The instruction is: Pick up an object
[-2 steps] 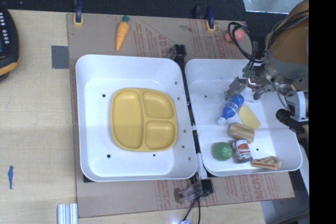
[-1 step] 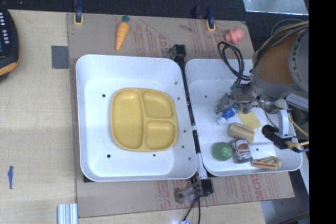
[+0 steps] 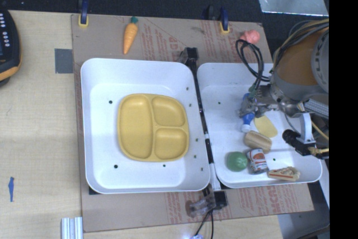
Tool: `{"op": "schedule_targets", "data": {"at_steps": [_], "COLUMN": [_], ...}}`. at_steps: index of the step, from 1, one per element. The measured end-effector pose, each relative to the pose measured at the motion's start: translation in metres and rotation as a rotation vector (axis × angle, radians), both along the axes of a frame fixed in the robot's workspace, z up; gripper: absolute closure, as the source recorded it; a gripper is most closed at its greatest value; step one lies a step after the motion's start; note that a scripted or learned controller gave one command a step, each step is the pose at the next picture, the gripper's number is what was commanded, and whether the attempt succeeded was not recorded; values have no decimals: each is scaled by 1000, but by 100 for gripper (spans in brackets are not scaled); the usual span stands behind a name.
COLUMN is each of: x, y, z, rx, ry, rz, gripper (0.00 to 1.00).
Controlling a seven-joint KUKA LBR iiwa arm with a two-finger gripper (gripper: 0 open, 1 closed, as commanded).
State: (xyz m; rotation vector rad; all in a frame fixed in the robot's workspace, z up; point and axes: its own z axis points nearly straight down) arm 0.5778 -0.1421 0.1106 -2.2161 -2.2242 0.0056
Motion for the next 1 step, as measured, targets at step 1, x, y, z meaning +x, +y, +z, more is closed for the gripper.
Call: {"op": "schedule_targets", "data": {"at_steps": [1], "x": [68], "y": [79], "z": [87], "rx": [2], "ry": [-14], "rz": [9], "gripper": [100]}}
